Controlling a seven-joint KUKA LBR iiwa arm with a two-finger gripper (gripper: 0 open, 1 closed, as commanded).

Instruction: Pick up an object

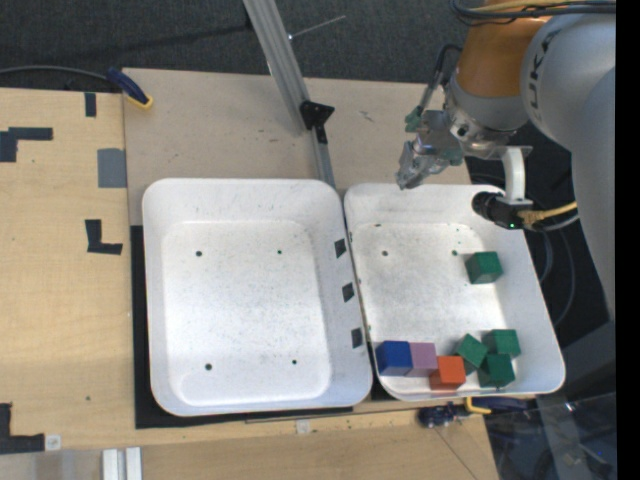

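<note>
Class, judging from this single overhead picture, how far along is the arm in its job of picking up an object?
Nothing looks done: every block lies in the right bin, a lone green block apart from the cluster by the blue block. In hand: the hand sits above that bin's far rim, carrying nothing. Left: descend, grip, lift.

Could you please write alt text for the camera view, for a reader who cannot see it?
The gripper hovers above the far edge of the right bin, apart from the blocks. One green block lies alone; blue, purple, orange and three more green blocks cluster along its near edge. The left bin sits alongside.
</note>
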